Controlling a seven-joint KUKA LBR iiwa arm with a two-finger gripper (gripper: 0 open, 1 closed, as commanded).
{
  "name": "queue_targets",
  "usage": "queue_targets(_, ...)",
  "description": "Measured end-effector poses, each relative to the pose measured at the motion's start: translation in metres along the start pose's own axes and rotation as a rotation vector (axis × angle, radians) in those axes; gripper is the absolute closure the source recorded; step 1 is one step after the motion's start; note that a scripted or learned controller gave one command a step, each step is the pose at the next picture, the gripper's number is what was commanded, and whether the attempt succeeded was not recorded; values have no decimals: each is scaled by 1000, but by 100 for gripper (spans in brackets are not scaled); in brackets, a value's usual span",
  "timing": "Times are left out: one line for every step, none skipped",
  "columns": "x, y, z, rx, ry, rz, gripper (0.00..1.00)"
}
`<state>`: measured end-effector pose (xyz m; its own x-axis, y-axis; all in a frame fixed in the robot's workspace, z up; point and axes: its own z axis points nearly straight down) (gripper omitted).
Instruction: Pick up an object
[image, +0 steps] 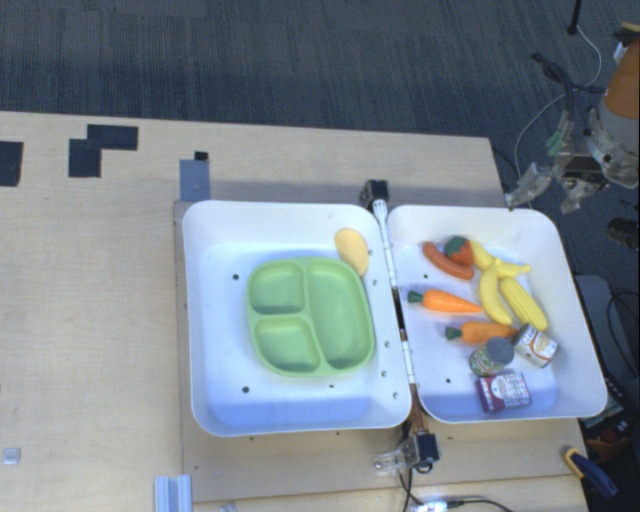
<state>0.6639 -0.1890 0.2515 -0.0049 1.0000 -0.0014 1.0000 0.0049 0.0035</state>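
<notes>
Wooden surface carries two white bins side by side. Left bin: green divided plate in middle, pale yellow lemon-like piece at its upper right corner, near divider. Right bin: red sausage-like piece, two toy carrots, banana, corn cob, grey round piece, small white-labelled can, dark red packet at front. Gripper hangs above far right corner of right bin, apart from all objects; jaws spread, holding nothing.
</notes>
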Motion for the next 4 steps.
queue_targets(1, 3, 133, 6, 3, -1, 0)
queue_targets(57, -28, 166, 0, 1, -2, 0)
queue_targets(57, -25, 153, -8, 0, -4, 100)
queue_targets(149, -6, 65, -3, 3, -2, 100)
